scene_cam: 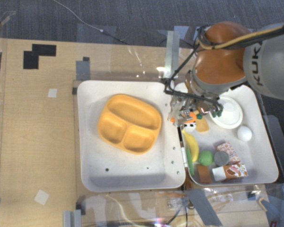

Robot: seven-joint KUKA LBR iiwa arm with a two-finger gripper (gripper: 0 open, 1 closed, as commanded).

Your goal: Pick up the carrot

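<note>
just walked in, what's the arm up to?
The KUKA arm reaches in from the right, with its gripper low over the top-left corner of the right bin, where small orange pieces lie, possibly the carrot. Nothing is clearly in its grasp. A banana, green ball and white plate sit nearby. The yellow divided tray lies in the left bin.

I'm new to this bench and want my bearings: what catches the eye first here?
A big yellow divided tray sits alone in the left bin. The grey and orange arm hangs over the right bin, its gripper low among crowded small items, including a banana.
</note>
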